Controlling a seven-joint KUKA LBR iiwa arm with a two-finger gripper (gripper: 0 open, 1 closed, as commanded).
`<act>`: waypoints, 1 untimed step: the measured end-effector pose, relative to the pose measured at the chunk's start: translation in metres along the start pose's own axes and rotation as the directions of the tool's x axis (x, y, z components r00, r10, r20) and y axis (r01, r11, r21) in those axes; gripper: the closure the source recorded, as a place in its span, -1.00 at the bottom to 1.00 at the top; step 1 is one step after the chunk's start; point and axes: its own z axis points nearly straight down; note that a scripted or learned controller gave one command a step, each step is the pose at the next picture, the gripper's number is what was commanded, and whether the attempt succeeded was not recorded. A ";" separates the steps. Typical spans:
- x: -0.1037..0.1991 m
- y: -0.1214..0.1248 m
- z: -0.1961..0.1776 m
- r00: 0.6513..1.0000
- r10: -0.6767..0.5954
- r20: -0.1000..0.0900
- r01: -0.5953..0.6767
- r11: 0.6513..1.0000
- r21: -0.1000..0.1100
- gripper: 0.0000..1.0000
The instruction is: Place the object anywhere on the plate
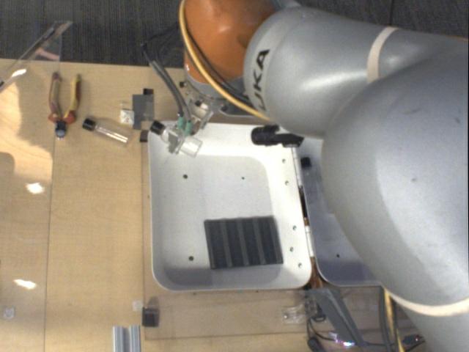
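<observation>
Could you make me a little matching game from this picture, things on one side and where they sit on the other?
Things:
1. dark ribbed plate
2. red-handled pliers
3. clear tube
4. small dark block

Places:
A. bench, far left
B. in the left bin
C. bench, below that bin's near left corner
D. bench, between pliers and bin

Pairs: 1-B, 2-A, 3-D, 4-C
</observation>
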 end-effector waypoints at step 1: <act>-0.003 0.003 -0.112 0.992 -0.128 0.004 0.128 0.992 -0.003 1.00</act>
